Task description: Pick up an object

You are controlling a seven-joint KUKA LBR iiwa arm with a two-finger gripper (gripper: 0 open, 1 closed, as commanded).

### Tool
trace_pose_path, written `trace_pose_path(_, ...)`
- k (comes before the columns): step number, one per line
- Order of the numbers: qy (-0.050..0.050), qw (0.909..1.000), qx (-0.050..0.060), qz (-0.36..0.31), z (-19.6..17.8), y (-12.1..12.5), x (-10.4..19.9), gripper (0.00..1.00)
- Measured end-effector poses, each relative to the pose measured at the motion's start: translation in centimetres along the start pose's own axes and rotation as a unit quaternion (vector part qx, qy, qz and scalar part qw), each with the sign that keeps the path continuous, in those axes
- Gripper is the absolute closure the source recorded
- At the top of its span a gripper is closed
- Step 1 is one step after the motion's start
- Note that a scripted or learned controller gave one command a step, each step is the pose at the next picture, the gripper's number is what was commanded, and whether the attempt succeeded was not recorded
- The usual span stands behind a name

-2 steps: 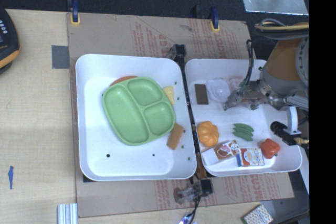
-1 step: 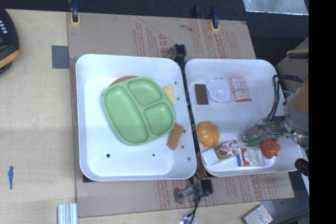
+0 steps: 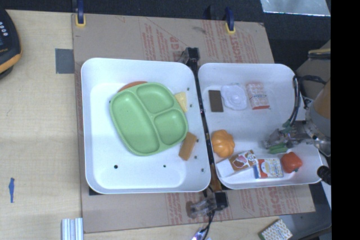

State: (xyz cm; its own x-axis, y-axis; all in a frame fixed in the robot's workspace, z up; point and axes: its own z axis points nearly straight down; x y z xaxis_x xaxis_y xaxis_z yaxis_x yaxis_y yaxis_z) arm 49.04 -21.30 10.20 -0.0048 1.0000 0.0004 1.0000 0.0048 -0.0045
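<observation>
1. Where the arm enters at the right edge, the tool (image 3: 284,140) sits low over the right bin (image 3: 247,69), near its right wall; can't tell if its fingers are spread or pressed together, too small and cluttered.
2. Something green (image 3: 277,148) lies right under the tool; can't tell if it is touched or held.
3. Red round object (image 3: 291,162) sits just below and right of the tool, near the bin's lower right corner, apart from it.
4. Orange fruit-like object (image 3: 223,143) is at the right bin's left side, near the divide.
5. Two small printed packets (image 3: 257,164) lie along the lower edge, between the orange one and the red one.
6. Upper part of the right bin: dark flat rectangle (image 3: 215,100), clear round lid-like item (image 3: 234,97), white-and-red carton (image 3: 258,95), in a row.
7. Left bin (image 3: 101,177) holds a green divided plate (image 3: 149,117), tilted, over something orange and yellow at its upper edge.
8. Tan block (image 3: 188,146) lies just beside the plate's lower right.
9. Both bins rest on cardboard on the worktop (image 3: 34,121).
</observation>
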Motion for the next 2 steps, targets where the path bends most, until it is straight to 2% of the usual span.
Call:
trace_pose_path(1, 0.0, 1.0, -0.004, -0.003, -6.0, 3.2, 6.6, 1.0)
trace_pose_path(2, 0.002, 1.0, -0.004, -0.006, -9.2, 7.9, 17.9, 1.0)
